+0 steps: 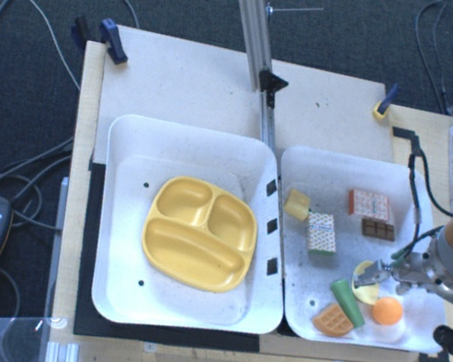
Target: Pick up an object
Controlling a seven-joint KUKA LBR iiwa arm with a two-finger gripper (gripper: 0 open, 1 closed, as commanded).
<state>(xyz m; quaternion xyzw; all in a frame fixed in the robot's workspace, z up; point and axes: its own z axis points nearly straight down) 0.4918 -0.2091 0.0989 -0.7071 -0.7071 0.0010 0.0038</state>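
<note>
In the right shallow white bin [332,173] I have the two-finger gripper [386,271] low over a pale yellow rounded piece [364,282], orange ball [387,311] just beside; nothing lifted yet, grasp and lift remain; arm enters from right, wrist low; pincer state: cannot tell

Right bin [333,164] upper part lying open; toys crowding its lower right: green piece [347,300], orange ball [387,311], waffle [334,320]. Yellow tray [199,233] taking up left bin [119,200] centre.
</note>
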